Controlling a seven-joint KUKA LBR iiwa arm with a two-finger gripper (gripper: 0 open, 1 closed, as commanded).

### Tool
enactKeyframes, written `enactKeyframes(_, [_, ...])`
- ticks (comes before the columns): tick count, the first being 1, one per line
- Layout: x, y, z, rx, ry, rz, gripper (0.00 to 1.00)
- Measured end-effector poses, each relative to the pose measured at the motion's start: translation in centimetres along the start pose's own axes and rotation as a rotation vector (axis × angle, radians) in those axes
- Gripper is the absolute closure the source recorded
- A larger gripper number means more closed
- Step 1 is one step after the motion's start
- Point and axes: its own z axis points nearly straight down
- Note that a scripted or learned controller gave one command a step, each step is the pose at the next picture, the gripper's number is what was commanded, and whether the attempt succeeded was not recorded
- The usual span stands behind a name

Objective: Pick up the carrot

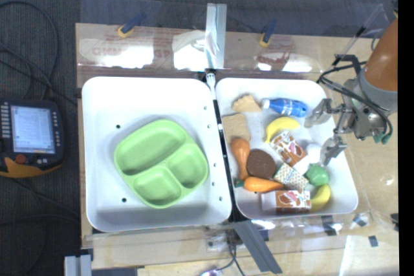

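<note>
The orange plastic carrot (261, 185) with its green stub lies at about 7 o'clock in the right white bin (336, 203), touching the round brown cookie (260, 163) at its 12. The grey 2-finger gripper (326, 132) hovers at the bin's 3 o'clock edge, fingers spread and grasping nothing, well apart from the carrot.

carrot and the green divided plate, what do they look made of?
Orange carrot: probably moulded plastic toy food; uniform saturated orange, smooth surface, slight sheen. Could be rubbery, the view doesn't settle it.
Light green three-compartment plate: looks like matte hard plastic; even colour, rounded moulded ridges between sections, soft highlights only.
</note>
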Motion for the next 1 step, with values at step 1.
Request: enactKeyframes(1, [2.75, 4.87, 9.58, 0.001, -0.013, 0.102, 0.00])
